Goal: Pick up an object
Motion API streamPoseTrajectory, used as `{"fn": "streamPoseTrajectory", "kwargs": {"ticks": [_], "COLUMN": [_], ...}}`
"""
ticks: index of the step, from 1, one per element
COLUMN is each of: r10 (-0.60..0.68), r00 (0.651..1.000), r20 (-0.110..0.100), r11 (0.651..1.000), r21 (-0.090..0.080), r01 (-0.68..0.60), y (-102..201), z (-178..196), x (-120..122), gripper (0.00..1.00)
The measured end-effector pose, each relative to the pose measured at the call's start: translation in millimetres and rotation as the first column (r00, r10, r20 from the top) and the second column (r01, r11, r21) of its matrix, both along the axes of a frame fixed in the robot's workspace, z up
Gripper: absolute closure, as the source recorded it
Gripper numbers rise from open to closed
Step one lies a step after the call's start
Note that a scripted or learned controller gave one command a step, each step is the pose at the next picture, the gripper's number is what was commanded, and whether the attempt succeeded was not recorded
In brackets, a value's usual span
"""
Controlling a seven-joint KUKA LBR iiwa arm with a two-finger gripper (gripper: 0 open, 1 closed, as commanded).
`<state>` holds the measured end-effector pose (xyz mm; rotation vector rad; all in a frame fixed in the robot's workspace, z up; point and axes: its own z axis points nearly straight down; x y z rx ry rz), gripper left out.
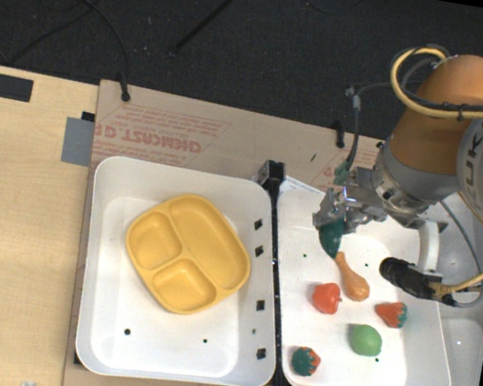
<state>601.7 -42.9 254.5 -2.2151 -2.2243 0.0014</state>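
My gripper (336, 223) hangs over the back left part of the right bin (417, 380). A dark green object (332, 240) sits between its fingers and sticks out below them, and the gripper is shut on it. Just right of and below it lies an orange drumstick-shaped toy (351, 277). Further forward in the same bin are a red round toy (326, 297), a red and green strawberry (391, 313), a green ball (365, 340) and a red and green toy (305, 361).
The left bin (99, 320) holds a yellow divided plate (187, 252). A black ridge (270, 266) separates the two bins. A black part on the arm's cable (409, 275) juts over the right bin's right side.
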Motion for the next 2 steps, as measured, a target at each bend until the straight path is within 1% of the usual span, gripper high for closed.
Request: {"fn": "streamPoseTrajectory", "kwargs": {"ticks": [2], "r10": [0.001], "r00": [1.0], "r20": [0.0], "r11": [1.0], "r21": [0.0], "r01": [-0.001], "y": [105], "z": [7], "x": [17], "gripper": [1.0]}}
